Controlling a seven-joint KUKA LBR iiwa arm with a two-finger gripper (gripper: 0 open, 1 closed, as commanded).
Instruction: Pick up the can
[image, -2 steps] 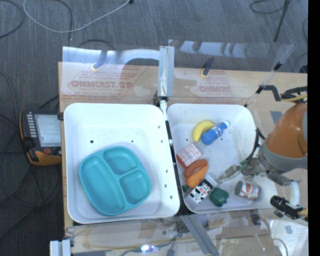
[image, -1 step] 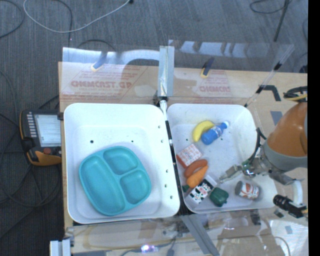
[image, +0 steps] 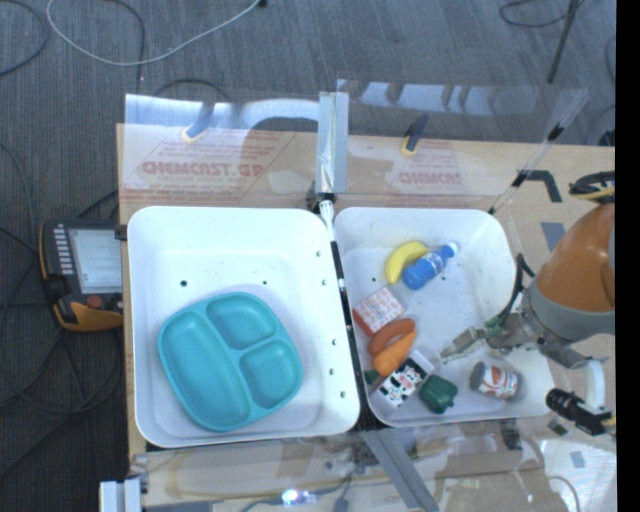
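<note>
Metal and thin-walled, the can (image: 495, 380) lies on its side in the right bin (image: 480, 225), just below the claw (image: 470, 343). It should be light, stiff, slick and prone to rolling, so grip across its round middle. Whether the claw is open or closed I cannot tell; nothing visibly sits in it.

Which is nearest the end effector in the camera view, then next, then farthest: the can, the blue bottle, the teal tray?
1. Can, just below the end effector, right bin.
2. Blue bottle, same bin, toward its far side.
3. Teal tray, left bin.
</note>
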